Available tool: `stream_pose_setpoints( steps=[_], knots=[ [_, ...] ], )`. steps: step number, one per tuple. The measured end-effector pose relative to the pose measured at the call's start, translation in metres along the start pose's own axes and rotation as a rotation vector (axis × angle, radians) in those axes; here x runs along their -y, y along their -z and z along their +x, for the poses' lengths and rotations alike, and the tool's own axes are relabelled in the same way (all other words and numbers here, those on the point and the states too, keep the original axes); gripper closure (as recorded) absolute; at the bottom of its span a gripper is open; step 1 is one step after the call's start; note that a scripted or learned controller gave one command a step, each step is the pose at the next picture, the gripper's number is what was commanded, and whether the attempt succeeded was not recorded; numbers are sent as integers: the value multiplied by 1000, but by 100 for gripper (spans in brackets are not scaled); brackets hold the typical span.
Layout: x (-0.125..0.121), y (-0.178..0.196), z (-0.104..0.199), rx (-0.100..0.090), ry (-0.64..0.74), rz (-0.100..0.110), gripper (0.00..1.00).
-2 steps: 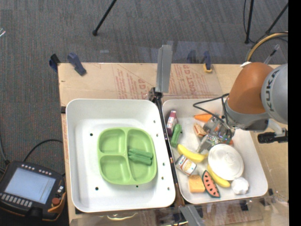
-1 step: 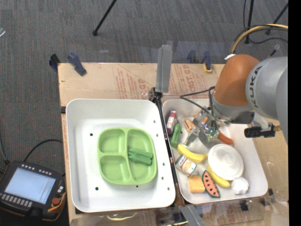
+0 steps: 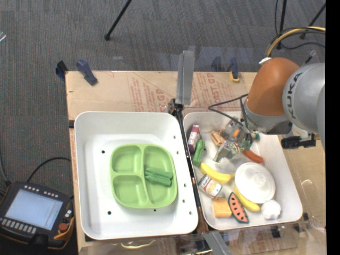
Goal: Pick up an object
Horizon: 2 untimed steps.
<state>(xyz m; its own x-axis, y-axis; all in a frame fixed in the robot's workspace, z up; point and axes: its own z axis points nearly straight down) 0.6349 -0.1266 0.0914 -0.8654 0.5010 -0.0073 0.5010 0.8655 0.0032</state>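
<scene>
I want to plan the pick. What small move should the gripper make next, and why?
Probably lower straight down a little. The gripper hangs over the upper middle of the right bin, with a banana just below it in the view and a green piece to its left. Nothing shows between its fingers, so a grasp is not yet made.

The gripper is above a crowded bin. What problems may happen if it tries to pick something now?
1. The right bin is crowded: banana, can and white bowl lie close together, so the gripper may push neighbours or catch two things.
2. The green item lies against the bin's left wall, leaving little room for a finger.
3. The round bowl is wide and may slip.
</scene>
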Motion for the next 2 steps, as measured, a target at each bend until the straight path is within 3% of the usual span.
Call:
stream_pose_setpoints(
  steps=[1,2],
  knots=[
    [55,1,6,3,20,0,0],
    [-5,0,13,0,-113,-2,0]
  ],
)
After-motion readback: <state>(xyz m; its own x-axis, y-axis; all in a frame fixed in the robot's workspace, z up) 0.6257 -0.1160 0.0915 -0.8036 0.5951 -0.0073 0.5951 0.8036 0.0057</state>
